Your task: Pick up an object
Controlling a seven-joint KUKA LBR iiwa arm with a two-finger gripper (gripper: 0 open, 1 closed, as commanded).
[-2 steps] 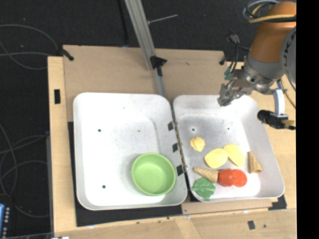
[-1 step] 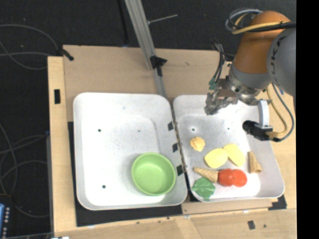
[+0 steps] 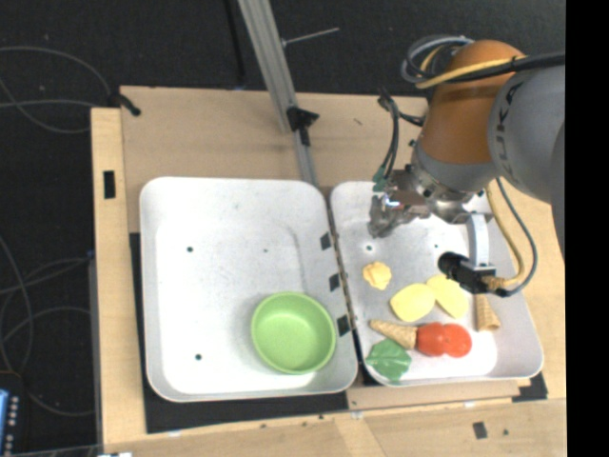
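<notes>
One jaws (image 3: 383,219), hovering above right bin (image 3: 514,350)

Wooden bench (image 3: 205,136) bearing two white bins (image 3: 190,227); slanted metal pole (image 3: 271,60); black cables (image 3: 38,74) on dark floor.

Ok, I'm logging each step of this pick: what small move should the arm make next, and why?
Probably a short move toward the small yellow piece, then straight down. The gripper hangs over bare floor at the far end of the right bin, with nothing under it. That piece is the nearest object and lies apart from the clustered toy food, so it looks the easiest target.
</notes>
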